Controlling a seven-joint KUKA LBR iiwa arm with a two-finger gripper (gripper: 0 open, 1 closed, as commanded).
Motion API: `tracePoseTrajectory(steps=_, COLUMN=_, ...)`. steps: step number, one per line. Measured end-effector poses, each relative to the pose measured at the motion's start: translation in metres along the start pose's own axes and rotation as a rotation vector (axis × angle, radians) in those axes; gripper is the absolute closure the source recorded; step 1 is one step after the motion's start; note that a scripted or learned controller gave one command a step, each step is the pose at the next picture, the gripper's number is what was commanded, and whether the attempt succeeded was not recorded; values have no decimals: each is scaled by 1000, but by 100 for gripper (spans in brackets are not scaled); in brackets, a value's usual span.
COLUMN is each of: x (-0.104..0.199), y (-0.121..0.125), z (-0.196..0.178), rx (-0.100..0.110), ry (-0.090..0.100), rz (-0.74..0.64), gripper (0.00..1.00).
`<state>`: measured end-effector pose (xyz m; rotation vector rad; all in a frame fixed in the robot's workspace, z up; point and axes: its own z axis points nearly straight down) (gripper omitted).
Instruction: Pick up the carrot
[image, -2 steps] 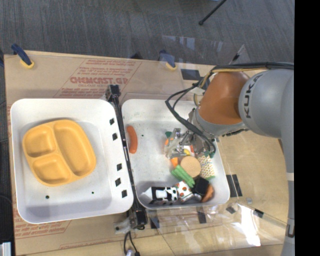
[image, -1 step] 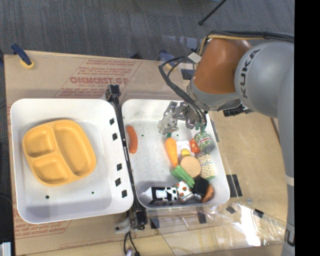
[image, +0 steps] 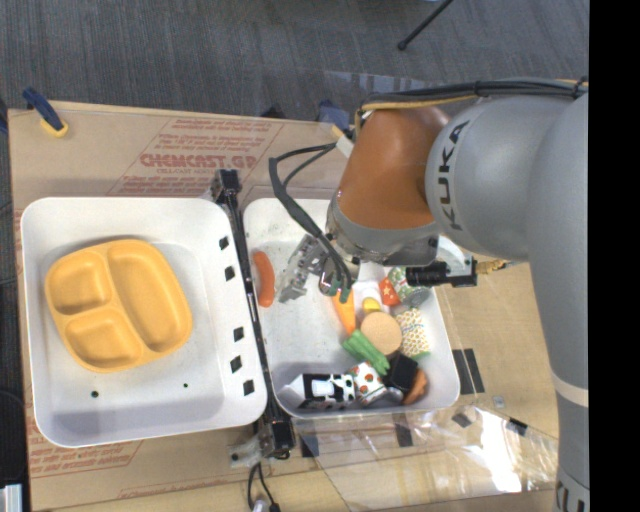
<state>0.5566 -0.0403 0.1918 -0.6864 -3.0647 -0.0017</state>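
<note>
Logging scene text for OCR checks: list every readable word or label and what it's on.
"KUKA": black letters on the grey robot arm.
"CHEMCAST GP": red print on the brown cardboard sheet under the bins; the last letters are unsure.
Other red lines printed on that cardboard: too small to read.

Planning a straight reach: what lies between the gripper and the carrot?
In the camera view, almost nothing: the metal two-finger gripper hangs just left of and above the orange carrot with green top, with a sliver of bare white bin floor between them.
</note>
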Motion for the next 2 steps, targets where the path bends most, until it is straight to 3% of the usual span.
tracePoseTrajectory(steps=1, x=-60, y=-42, z=-34, rx=2, ry=-7, rz=-84, gripper=100)
tracePoseTrajectory(steps=2, x=-26, y=-6, z=-38, rx=2, ry=0, rz=326, gripper=100)
